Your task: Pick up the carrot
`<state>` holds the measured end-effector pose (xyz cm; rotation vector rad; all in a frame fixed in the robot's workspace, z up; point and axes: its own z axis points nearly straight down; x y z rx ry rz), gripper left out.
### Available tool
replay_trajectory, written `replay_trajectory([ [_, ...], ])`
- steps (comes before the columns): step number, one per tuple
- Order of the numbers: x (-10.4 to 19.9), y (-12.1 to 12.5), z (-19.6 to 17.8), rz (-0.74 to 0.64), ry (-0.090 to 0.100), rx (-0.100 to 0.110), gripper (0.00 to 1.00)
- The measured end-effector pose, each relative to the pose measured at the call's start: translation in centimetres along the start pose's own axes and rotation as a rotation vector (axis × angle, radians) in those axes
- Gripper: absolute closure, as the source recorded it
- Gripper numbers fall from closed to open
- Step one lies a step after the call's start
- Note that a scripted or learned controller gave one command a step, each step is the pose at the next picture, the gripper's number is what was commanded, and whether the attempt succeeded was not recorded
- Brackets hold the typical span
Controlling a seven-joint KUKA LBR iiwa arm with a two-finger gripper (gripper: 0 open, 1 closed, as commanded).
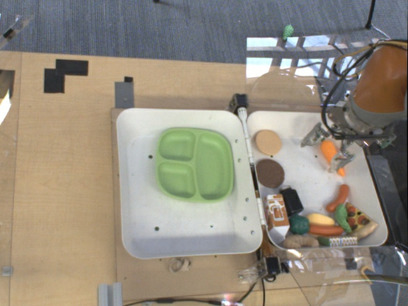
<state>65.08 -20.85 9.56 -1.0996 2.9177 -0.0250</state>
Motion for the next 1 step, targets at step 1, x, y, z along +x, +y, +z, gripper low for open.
replay_trajectory([
  [1, -0.42, -0.36, -1.65, 0.003, -0.013, 0.012, 1.0],
])
